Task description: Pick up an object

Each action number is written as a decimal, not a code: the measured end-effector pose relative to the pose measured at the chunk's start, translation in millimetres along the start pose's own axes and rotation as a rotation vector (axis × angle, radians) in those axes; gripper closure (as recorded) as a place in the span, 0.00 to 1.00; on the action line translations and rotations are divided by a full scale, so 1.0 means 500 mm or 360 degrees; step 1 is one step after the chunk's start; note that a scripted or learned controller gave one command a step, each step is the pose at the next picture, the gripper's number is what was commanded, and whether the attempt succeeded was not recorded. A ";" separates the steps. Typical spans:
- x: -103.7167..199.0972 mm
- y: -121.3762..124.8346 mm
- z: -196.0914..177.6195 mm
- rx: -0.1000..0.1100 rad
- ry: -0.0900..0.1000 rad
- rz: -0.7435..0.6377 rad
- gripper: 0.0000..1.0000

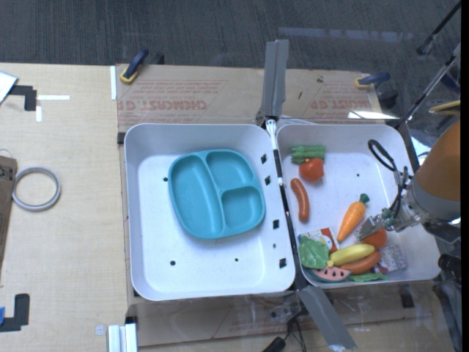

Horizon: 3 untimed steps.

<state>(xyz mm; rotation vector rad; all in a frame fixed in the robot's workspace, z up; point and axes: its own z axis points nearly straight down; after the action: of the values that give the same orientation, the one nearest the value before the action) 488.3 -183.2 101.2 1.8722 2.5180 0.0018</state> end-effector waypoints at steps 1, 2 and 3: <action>0.066 0.088 -0.224 0.0006 0.0002 0.0164 1.00; 0.101 0.125 -0.165 0.0009 0.0005 -0.0223 1.00; 0.252 0.175 -0.269 0.0005 0.0001 0.0152 1.00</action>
<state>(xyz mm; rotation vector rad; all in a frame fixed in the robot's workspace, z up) 535.4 -36.9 235.5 1.9915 2.4280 -0.0017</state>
